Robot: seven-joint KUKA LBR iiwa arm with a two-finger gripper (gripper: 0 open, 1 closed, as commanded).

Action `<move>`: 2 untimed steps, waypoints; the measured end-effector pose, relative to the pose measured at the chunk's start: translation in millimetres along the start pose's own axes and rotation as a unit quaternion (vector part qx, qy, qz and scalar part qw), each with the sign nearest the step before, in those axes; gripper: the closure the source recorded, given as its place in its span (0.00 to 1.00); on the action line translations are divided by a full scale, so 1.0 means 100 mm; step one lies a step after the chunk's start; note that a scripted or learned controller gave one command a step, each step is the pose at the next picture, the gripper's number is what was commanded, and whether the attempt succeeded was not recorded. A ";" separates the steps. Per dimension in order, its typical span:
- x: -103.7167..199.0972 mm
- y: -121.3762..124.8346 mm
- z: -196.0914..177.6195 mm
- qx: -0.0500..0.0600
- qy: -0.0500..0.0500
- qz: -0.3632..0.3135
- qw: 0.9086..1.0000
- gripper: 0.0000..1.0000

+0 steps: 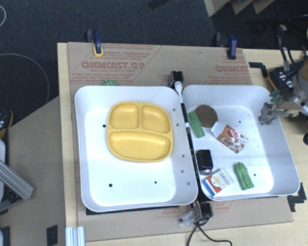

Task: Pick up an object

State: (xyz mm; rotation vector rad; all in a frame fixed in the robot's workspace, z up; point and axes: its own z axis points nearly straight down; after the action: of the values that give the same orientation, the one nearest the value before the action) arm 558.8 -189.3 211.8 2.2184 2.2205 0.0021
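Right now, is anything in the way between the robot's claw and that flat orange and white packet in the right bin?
Nothing visible. The gripper hangs at the right white bin's far right edge, and bare bin floor lies between it and the flat orange and white packet.

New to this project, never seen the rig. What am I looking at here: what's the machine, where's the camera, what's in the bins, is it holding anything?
One fixed camera looks down at a slant on a bench with two shallow white bins side by side. The machine is a robot arm reaching in from the right edge; its gripper hangs over the right bin's far right side. Nothing shows between its fingers, and whether they are open or shut is too small to tell.

The left bin holds a yellow divided tray with three compartments.

The right bin holds the loose items to pick: a round brown disc, a green oblong piece next to it, an orange and white packet, a small black block, a white card or packet with colour print, and a second green piece.

Blue clamps pin a printed cardboard sheet under the bins.
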 end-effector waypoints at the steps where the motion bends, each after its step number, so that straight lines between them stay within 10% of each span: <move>1: 0.81 -0.04 -2.08 -0.009 0.000 -0.004 1.000 1.00; 2: 1.26 0.04 -1.30 0.005 0.002 -0.002 1.000 1.00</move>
State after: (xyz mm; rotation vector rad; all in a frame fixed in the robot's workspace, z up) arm 561.8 -63.6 341.2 2.2203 2.2325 -0.0054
